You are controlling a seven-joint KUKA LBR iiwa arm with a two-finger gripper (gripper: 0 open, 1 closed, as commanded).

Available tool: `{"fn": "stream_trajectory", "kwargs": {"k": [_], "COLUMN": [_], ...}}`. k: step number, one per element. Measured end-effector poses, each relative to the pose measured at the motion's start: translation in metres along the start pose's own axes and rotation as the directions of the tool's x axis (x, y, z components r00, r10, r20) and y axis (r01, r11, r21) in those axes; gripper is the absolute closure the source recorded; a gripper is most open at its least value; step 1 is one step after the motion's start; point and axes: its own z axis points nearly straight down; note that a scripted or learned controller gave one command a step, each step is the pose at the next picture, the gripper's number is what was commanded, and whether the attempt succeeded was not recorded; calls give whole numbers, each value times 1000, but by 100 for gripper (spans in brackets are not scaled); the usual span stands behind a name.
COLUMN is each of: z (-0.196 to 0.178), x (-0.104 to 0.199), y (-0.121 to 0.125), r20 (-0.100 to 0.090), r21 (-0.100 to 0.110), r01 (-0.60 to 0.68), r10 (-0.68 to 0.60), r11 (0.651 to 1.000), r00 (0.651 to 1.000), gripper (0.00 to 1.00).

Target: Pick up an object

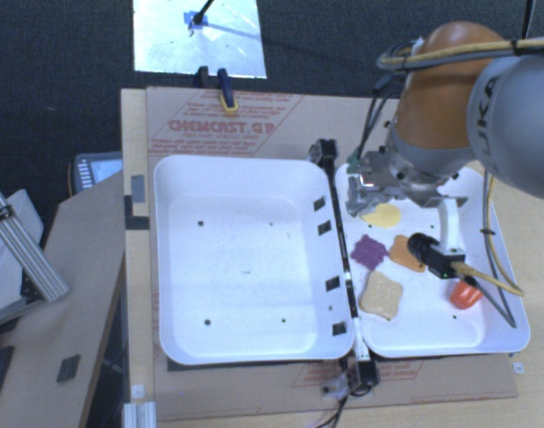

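Note:
In the right bin (486,328) lie several small things. A yellow flat piece (383,215) rests near its upper left, and a purple cluster (369,251) lies below that. An orange piece (402,252) sits beside the purple one. A tan bread-like slice (382,295) lies toward the front, and a red-orange piece (465,294) toward the right. My gripper (358,191) hangs over the bin's upper left corner, just above and left of the yellow piece. I see nothing held in it.
The left bin (178,328) stands beside the right one, with a row of black clips (325,228) along the shared wall. Both bins sit on a cardboard sheet (223,123). The arm's bulky orange and grey wrist (450,87) overhangs the right bin's far side.

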Motion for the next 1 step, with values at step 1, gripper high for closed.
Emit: {"fn": "stream_trajectory", "kwargs": {"k": [1], "z": [-100], "x": [37], "y": [-15], "r20": [0], "r21": [-11], "r01": [-4], "r10": [4], "r11": [1000], "r00": [1000], "gripper": [100]}}
